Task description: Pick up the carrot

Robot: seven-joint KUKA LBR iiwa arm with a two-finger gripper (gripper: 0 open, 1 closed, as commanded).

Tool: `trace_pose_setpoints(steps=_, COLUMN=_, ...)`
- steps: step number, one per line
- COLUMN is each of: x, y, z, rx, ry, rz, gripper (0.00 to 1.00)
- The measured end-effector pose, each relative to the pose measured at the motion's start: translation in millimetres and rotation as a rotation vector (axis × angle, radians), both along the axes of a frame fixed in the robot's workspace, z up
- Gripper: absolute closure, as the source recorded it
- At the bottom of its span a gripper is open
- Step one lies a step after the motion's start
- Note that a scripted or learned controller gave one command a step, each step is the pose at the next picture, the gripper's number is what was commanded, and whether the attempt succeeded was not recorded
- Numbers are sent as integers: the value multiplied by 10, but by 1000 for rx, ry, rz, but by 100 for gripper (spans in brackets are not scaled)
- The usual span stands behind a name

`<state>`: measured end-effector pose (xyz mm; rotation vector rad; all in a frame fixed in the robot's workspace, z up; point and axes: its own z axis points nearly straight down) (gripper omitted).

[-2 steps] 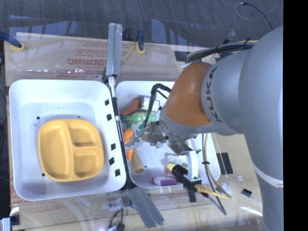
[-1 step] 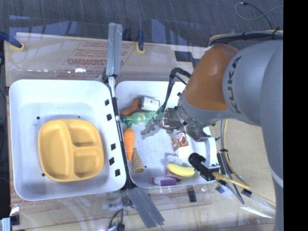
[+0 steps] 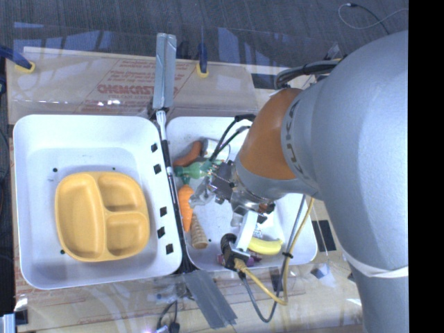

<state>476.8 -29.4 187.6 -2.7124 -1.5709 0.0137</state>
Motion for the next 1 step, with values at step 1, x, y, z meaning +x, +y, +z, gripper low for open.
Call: trace_pose_setpoints(steps=1, x=9, y=725, z=947, rx=-4, ry=-5, rz=-158, gripper=0)
